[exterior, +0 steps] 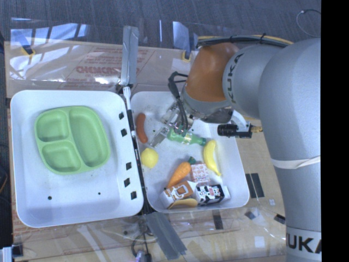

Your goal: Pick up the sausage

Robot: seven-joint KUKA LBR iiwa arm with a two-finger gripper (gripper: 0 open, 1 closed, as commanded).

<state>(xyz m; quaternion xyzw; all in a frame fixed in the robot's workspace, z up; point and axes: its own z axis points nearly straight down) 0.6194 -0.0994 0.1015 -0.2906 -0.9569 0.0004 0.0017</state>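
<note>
The sausage [141, 127] is a reddish-brown link lying lengthwise against the left wall of the right bin [238, 162]. My gripper [166, 131] hangs over the upper middle of that bin, just right of the sausage and apart from it. It is open, with nothing between its fingers. One finger tip [156, 141] points down-left toward the gap between the sausage and a yellow lemon [149, 158].
A green bottle [186, 138] lies under the gripper. Banana [210, 157], carrot [180, 173] and two small cartons [210, 193] fill the bin's lower half. The left bin [22, 190] holds a green divided plate [71, 138]. The arm's bulk covers the right bin's upper right.
</note>
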